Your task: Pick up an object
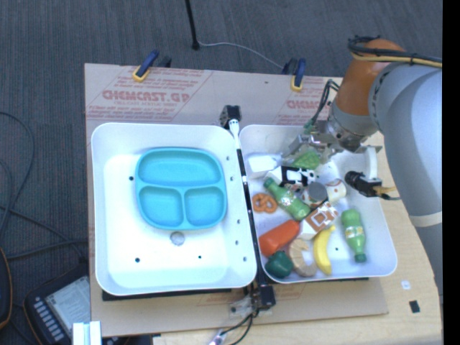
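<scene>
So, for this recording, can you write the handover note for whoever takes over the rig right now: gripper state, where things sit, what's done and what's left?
Gripper: low over the far end of the right white bin, above a green leafy toy; I cannot tell whether it is open or shut, and nothing is visibly held.
Objects: the right bin holds the toy pile, including a yellow banana, a green bottle, an orange carrot-like piece and a brown pretzel.
The left white bin holds a blue three-compartment plate.
Done: no pick is visible.
Left: grasp one object and lift it.
</scene>
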`<action>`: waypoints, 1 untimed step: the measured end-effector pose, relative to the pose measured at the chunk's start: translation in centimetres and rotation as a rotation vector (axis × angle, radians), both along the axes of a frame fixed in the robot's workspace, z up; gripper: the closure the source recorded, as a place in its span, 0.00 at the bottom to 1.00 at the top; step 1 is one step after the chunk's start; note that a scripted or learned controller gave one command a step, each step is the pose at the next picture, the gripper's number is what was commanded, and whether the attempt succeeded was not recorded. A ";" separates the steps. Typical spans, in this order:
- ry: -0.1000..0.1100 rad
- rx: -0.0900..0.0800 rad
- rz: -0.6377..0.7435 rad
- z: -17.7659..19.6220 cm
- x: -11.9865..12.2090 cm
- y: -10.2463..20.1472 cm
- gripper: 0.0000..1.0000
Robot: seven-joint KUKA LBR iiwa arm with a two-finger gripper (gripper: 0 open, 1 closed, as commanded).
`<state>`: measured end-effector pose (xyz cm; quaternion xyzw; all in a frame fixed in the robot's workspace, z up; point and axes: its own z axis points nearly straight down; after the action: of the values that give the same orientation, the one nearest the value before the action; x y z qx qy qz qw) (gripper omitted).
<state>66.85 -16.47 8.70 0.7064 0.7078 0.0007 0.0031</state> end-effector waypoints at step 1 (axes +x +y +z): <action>-0.007 -0.004 0.001 1.3 0.2 -0.1 1.00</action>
<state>67.05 -16.53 9.97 0.7060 0.7082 0.0018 0.0070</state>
